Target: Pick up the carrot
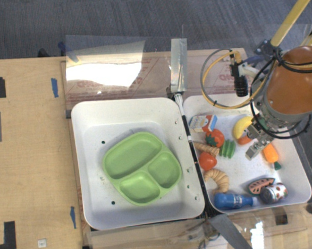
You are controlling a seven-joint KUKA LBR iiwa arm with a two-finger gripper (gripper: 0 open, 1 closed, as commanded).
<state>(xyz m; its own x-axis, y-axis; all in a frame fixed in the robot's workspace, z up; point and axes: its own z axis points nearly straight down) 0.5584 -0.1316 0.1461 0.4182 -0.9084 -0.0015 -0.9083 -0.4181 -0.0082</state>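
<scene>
carrot [270, 154] lengthwise upper-left to lower-right

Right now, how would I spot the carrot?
Look in the right bin, near its right wall. The carrot lies just below the gripper: a short orange piece with a green tip, unlike the yellow banana to its upper left.

Bright, even overhead light where I work. Strong white glare sits on the clear plastic sheet [107, 71] behind the left bin [86, 121]. Shadows are soft and short. My orange band [296, 79] looks slightly blurred.
</scene>
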